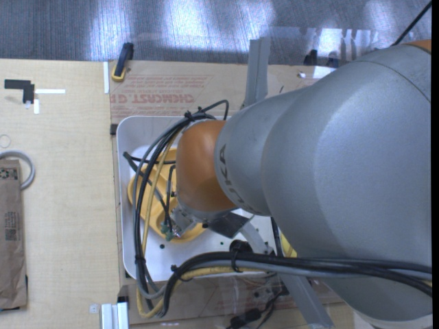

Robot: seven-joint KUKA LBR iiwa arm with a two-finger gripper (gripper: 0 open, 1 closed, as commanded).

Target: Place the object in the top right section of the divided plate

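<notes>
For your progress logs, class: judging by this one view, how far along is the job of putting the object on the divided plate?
Done: the arm has reached down over the white bin, above the yellow plate. In hand: unclear, because the arm hides the gripper and the object. Left: nothing visible confirms the object lies in the plate's top right section, so treat placement as unfinished.

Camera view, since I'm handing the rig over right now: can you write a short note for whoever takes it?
Gripper: down over the yellow divided plate in the left white bin, hidden under the arm's wrist; finger state can't be told.
Object: can't be made out; the arm covers most of the plate.
Done: nothing confirmable.
Left: check whether the object is held, then confirm it lands in the top right section.
</notes>
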